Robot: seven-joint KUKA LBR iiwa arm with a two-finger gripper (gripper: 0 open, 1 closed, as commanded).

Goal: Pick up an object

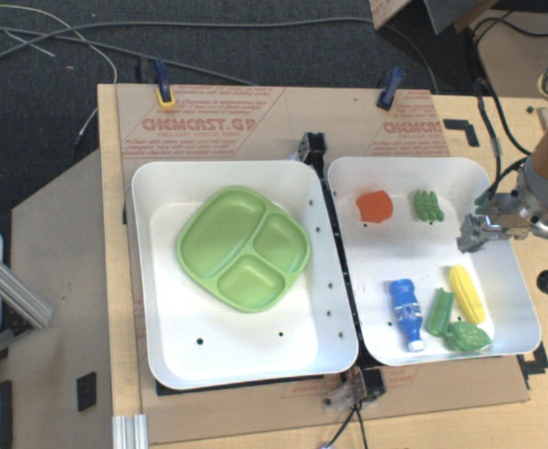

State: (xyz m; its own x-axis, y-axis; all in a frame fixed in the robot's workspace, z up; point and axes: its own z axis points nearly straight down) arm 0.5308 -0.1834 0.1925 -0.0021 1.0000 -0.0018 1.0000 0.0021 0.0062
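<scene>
Just below the tool (471,235) lies the yellow corn (467,293).

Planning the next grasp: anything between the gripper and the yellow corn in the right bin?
Nothing visible. The gripper sits over the right bin's far edge, and the yellow corn lies just below it in view across bare bin floor. A green piece lies close on the corn's left.

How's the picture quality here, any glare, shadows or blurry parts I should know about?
Camera view: soft, even light; the left bin and right bin read bright, near washed out, with faint shadows along their walls. The green plate and blue bottle look fairly sharp, with a soft shadow under the plate. The gripper at the right is slightly soft, and small toys lack fine detail.
</scene>
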